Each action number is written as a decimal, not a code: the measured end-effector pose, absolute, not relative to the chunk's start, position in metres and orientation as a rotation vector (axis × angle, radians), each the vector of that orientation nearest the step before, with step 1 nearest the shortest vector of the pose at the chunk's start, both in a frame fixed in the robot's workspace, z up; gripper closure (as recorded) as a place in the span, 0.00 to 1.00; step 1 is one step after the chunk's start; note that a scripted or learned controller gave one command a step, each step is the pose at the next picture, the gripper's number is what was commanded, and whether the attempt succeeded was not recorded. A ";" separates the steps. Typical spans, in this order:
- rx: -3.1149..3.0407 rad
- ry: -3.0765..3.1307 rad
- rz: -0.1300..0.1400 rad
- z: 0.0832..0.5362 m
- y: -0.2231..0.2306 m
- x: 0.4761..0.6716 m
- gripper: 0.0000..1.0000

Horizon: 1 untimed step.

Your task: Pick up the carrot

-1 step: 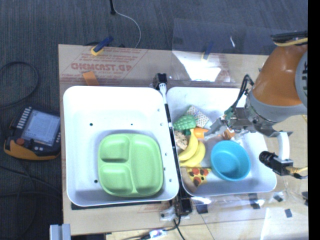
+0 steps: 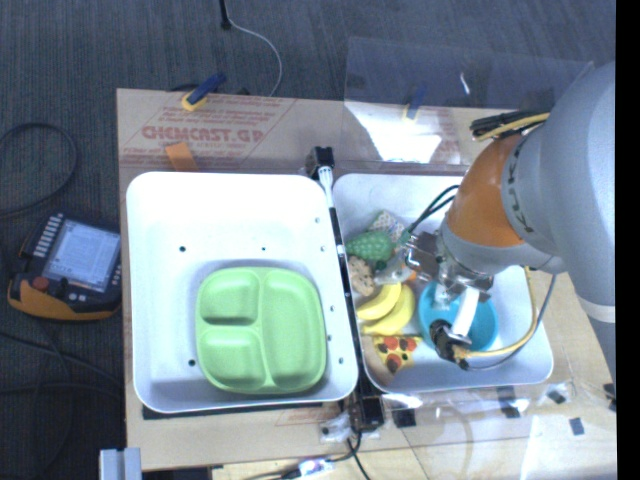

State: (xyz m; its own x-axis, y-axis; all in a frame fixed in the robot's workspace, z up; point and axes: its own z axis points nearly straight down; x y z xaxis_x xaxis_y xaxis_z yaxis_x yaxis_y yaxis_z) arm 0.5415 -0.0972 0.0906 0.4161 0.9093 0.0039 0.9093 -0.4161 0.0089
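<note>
My gripper (image 2: pixel 428 265) hangs low over the middle of the right bin (image 2: pixel 520 363), below the arm's orange band. It is just right of a yellow banana (image 2: pixel 388 308) and above a blue bowl (image 2: pixel 470 323). An orange-red piece with dark spots (image 2: pixel 396 351) lies at the bin's front, left of the bowl. I cannot tell whether it is the carrot. The arm hides part of the bin's middle.
A green knobbly toy (image 2: pixel 372 243) and a tan cookie-like piece (image 2: pixel 361 279) lie by the right bin's left wall. The left bin (image 2: pixel 170 218) holds a green divided plate (image 2: pixel 262 330). A handheld pendant (image 2: pixel 70 266) rests on the floor to the left.
</note>
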 end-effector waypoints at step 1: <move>2.629 1.687 0.024 0.105 -0.100 0.545 1.00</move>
